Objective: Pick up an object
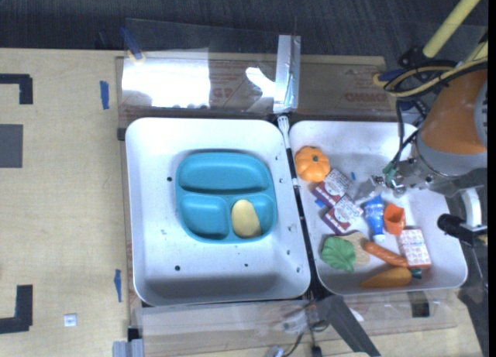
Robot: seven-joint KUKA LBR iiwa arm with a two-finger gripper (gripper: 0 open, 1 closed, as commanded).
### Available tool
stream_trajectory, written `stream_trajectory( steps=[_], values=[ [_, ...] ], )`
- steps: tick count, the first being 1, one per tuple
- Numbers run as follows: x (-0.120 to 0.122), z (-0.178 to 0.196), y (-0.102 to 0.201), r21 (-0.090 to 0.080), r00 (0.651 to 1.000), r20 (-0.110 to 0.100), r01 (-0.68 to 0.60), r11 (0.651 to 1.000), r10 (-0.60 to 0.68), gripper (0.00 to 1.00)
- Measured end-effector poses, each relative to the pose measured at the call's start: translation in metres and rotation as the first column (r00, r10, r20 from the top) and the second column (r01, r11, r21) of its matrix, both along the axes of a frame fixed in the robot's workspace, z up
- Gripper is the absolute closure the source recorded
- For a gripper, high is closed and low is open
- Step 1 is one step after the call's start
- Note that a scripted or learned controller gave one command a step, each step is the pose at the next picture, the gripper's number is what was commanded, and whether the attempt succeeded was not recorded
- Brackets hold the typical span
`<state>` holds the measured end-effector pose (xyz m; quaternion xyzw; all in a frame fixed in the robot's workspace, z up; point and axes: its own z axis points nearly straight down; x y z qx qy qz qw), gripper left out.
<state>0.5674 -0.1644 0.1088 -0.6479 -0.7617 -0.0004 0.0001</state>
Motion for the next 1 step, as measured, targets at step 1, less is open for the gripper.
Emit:
stream_trajectory(
  steps=[1],
  values=[
    [0.0013,0.0117,-0.0012,-0.002,1.0,0.005,0.002,1.0,-0.002,1.0]
  ],
)
